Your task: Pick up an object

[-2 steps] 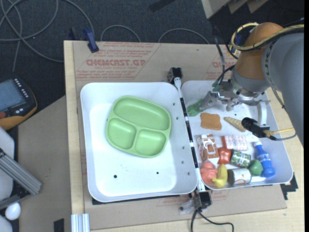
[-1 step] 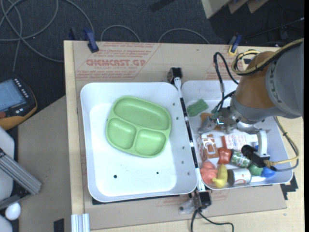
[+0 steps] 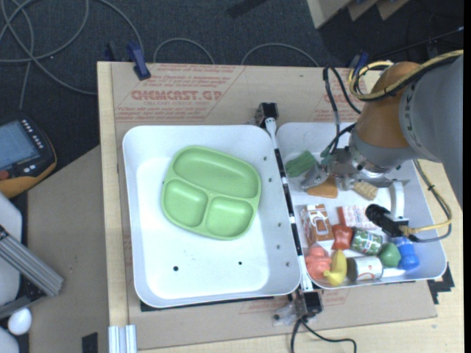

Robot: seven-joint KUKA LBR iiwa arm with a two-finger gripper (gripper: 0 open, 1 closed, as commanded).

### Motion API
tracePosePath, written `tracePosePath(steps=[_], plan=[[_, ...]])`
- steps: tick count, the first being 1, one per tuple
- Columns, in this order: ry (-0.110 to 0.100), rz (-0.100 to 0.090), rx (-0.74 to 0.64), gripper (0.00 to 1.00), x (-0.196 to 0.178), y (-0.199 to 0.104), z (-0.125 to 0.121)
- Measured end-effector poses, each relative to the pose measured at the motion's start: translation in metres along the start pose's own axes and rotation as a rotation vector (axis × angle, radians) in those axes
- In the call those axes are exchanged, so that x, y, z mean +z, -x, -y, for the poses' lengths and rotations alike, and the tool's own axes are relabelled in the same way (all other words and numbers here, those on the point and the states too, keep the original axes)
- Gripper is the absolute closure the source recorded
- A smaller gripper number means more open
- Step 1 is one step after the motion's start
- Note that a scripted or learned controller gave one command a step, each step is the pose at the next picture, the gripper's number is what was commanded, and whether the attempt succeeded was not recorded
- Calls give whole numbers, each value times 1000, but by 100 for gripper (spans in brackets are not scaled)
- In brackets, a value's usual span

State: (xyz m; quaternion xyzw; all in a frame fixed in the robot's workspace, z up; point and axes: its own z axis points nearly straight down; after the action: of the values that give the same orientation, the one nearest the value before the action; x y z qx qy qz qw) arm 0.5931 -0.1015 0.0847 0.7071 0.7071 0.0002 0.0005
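From my remote station: the gripper (image 3: pixel 329 173) sits low in the right bin (image 3: pixel 434 259), toys (image 3: pixel 353 248) heaped just in front, the divided tray (image 3: pixel 211 192) in the left bin (image 3: pixel 140 219) well left.

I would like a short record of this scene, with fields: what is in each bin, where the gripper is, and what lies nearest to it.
left bin: one green divided plate, three compartments, lying flat
right bin: a pile of small items, among them a green piece, an orange piece, a yellow toy, a blue item
gripper: low over the right bin's far left part
nearest to gripper: the green piece and the orange piece
grasp: cannot be judged from this view
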Motion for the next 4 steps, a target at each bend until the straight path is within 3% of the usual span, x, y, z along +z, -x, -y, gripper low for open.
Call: tracePosePath(steps=[1, 2, 3, 4], plan=[[3, 1, 0, 100, -11, 0, -1], [4, 1, 0, 100, -21, 0, -1], [1, 1, -1, 100, -103, 4, -3], [0, 0, -1, 0, -103, 4, -2]])
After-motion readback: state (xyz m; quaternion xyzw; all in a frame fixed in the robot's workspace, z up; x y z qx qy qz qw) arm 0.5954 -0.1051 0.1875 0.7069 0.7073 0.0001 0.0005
